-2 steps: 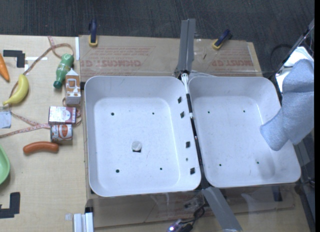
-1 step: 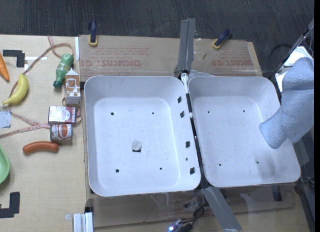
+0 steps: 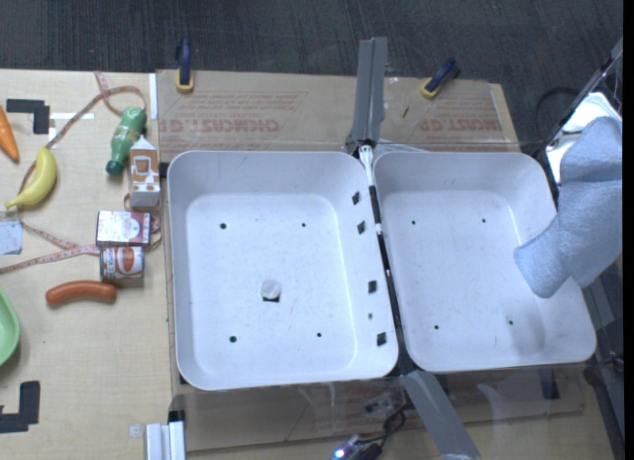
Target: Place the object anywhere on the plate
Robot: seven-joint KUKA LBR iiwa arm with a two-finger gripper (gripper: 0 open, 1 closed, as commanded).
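Observation:
A small pale grey round object lies on the floor of the left bin, a little below its middle. The edge of a green plate shows at the far left of the bench, mostly cut off by the frame. The grey arm reaches in over the right rim of the right bin. Its blurred lower end, the gripper, hangs above that bin's right side, far from the object and the plate.
Toy food sits on the wooden bench left of the bins: a banana, a carrot, a green bottle, a carton, a can and a sausage. Clamps hold the cardboard behind the bins.

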